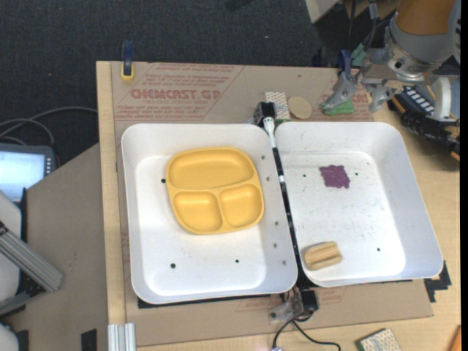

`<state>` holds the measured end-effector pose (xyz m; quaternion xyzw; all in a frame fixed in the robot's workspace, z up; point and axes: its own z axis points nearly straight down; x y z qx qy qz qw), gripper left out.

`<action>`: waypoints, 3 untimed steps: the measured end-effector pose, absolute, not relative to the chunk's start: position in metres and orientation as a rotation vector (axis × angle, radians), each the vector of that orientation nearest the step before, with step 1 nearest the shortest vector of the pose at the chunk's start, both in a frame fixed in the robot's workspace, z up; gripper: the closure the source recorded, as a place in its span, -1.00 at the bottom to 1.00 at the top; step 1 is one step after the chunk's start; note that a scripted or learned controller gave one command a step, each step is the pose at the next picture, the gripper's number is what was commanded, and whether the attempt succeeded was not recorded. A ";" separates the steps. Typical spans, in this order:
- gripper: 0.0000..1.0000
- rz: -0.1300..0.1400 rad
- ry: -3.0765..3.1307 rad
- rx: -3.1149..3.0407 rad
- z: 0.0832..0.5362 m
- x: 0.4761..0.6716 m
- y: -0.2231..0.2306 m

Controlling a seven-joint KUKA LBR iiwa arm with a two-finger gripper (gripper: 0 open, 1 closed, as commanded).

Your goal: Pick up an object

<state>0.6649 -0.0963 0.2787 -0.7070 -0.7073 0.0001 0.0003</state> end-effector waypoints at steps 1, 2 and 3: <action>-1.00 0.013 -2.211 -2.218 0.132 0.663 -0.125; -1.00 0.009 -2.213 -2.219 0.081 0.636 -0.142; 1.00 -0.002 -2.221 -2.225 0.096 0.639 -0.141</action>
